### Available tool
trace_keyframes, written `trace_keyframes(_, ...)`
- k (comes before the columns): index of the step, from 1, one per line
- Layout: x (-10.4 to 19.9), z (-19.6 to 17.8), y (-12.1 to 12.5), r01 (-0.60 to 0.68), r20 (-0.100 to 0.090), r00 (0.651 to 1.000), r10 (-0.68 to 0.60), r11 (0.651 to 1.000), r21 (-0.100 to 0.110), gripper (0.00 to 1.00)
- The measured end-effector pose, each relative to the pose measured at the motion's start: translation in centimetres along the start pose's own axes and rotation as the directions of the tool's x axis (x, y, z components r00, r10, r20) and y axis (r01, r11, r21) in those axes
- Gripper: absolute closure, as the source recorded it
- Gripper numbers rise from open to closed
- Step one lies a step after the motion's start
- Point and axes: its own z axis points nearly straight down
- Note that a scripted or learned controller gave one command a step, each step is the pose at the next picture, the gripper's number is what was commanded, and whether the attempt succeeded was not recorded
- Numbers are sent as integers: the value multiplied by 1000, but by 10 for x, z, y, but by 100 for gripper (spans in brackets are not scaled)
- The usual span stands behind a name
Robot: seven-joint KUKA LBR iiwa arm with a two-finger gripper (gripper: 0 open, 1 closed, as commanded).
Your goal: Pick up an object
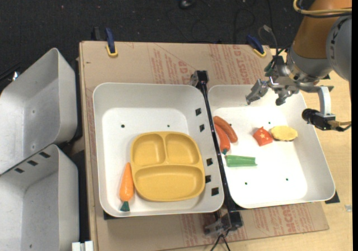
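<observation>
Hovering splayed wide, pincer (269, 93); board (235, 60) lettering seems mirrored, perhaps "TRUPAN".

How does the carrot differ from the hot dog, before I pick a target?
The carrot is orange with a green end; the hot dog is redder. The carrot lies in the left bin beside the yellow tray; the hot dog lies in the right bin by the divider. Both are long, lying flat.
</observation>
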Motion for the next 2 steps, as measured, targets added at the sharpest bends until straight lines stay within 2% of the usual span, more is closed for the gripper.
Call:
trace_keyframes(1,5,61,-8,-1,0,1000,1,1000,1,0)
trace_keyframes(2,5,100,-9,0,1,1000,0,1000,-3,0)
